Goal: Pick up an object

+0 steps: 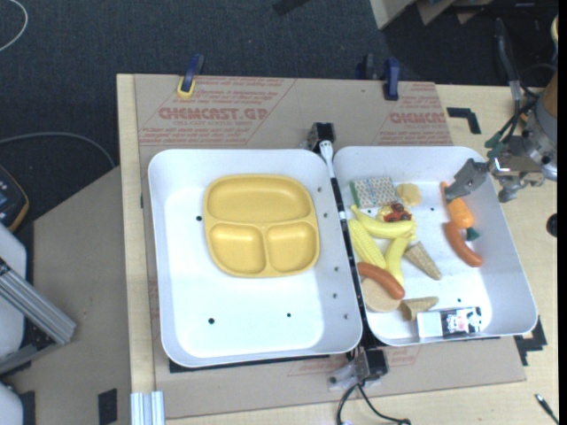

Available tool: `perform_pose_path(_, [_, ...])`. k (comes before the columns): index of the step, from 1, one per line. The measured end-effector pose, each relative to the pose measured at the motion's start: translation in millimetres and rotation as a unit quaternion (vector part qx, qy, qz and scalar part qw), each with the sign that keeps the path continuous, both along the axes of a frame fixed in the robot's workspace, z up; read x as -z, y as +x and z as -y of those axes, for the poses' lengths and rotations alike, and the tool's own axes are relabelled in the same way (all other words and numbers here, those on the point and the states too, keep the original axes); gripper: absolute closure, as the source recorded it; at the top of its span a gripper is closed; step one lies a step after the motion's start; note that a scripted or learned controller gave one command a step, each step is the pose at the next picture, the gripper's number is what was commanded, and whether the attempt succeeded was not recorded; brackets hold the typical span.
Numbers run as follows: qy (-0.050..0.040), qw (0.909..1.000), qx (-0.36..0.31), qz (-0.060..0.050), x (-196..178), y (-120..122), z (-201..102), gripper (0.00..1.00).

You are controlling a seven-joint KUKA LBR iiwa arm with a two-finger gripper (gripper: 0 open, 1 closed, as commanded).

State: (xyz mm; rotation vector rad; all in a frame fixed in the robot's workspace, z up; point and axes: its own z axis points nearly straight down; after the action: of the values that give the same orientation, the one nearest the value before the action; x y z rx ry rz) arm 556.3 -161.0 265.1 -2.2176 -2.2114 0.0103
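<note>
Two white bins sit side by side on your bench, and the right bin [518, 277] serves as the landmark for everything below. To its left, touching along the shared rim, the left bin [177, 308] carries a yellow divided tray [262, 223] in its upper half.

You will find the toy food crowded toward the right bin's left side. A yellow banana [383, 228] lies near the upper left, with a corn cob [369, 250] just below it and a red sausage [381, 281] lower still, resting on a pale round slice [379, 299]. A cone [423, 260] lies tilted beside the corn. A checkered packet [374, 190] sits at the top, near a small yellow piece [408, 193]. Toward the bin's right side, an orange carrot [460, 212] lies above a red-orange pepper [463, 243]. A small white box [447, 322] rests at the bottom edge.

Your gripper [468, 181] hangs over the bin's upper right corner, just above the carrot. You cannot tell from this angle how its fingers are set, and nothing shows between them.
</note>
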Motion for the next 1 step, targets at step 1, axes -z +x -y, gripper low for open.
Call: perform_pose_path(1, [-0.0013,1.0000,-0.001,0.006,-6.2,2.1,-0.2,0.00])
